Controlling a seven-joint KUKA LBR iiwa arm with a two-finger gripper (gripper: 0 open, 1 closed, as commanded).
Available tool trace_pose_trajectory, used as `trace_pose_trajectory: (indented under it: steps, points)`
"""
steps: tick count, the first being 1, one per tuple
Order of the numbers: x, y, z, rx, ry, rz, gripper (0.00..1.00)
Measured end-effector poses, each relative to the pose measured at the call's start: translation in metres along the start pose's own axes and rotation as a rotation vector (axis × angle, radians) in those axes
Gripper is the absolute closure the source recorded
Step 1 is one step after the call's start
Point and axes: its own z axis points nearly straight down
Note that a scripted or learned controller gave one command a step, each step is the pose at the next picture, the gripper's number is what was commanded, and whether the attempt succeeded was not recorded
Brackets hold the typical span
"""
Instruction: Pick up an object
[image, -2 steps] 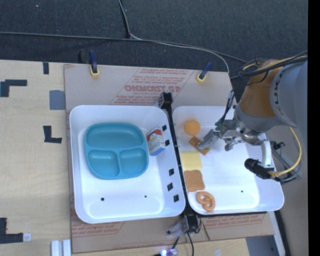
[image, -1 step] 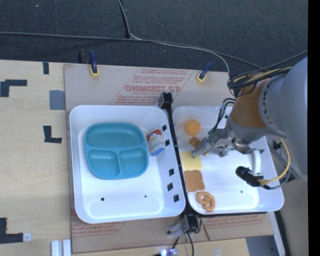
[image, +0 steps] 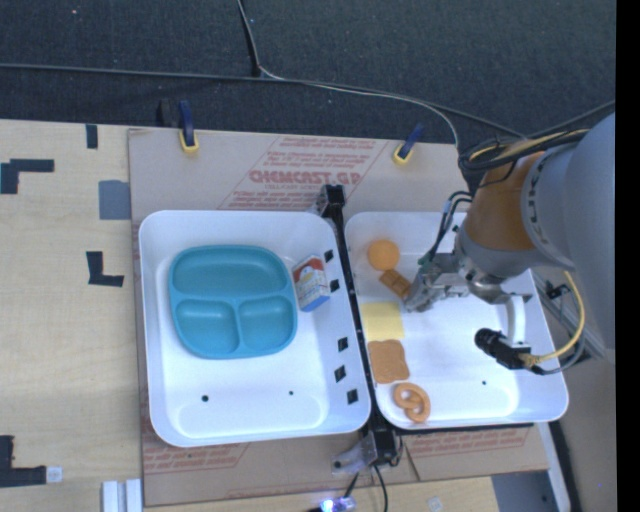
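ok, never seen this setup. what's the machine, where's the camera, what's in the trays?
One camera looks down at a slant on a bench with two shallow white bins. The grey arm with an orange band reaches in from the right; its claw sits low in the right bin, beside a small brown block. Whether it grips anything is unclear. That bin also holds an orange ball, yellow square slice, brown toast-like slice and pretzel. The left bin holds a blue divided plate and small carton.
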Motion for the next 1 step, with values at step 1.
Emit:
trace_pose_trajectory:
  steps: [1]
  points:
    - [0.0018, -0.0090, -0.0528, -0.001, 0.002, 0.001, 1.00]
